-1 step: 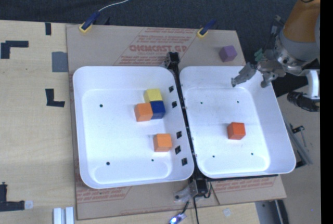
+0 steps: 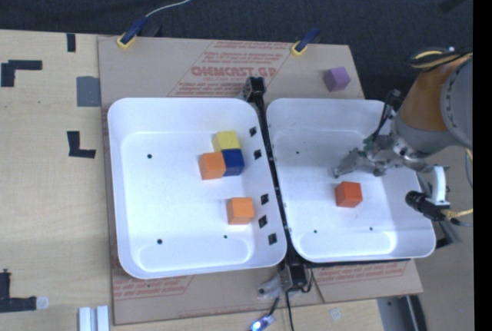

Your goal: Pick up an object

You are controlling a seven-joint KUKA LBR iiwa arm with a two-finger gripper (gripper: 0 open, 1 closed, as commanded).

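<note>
The claw (image 2: 360,161) hangs low in the right bin (image 2: 323,241), just above and beside a red block (image 2: 349,194) – whether it is open I cannot tell, and nothing shows in it. The block looks small, light and stiff – best pinched across two flat opposite sides

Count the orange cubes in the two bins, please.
3. Two orange cubes lie in the left white bin: one touching the blue cube, one lower down. The third lies in the right white bin.
</note>
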